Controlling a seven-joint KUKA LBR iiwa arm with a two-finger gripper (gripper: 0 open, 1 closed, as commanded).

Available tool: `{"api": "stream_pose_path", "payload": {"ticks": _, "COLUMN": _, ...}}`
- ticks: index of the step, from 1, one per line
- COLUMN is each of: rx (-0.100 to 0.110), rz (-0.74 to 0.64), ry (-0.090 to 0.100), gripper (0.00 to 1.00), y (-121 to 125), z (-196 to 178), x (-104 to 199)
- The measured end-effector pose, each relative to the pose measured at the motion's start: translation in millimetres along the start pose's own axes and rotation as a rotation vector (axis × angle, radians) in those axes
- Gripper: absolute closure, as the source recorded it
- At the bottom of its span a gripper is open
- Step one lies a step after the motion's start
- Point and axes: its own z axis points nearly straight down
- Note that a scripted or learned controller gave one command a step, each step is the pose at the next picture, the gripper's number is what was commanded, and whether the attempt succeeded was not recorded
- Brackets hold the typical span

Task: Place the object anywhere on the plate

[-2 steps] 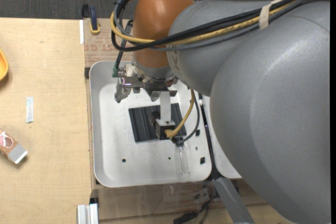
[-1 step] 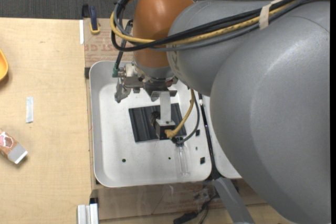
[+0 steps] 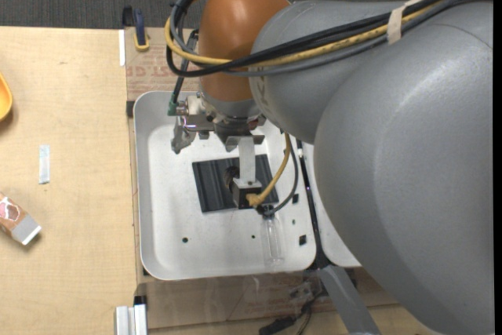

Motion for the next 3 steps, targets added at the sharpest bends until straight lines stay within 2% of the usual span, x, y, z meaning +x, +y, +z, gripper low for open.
{"api": "stream_pose_path", "payload": {"ticks": 3, "rx": 0.000, "rz": 0.000, "ry": 0.000, "gripper": 0.00, "y": 0.0, "z": 0.0, "x": 0.0}}
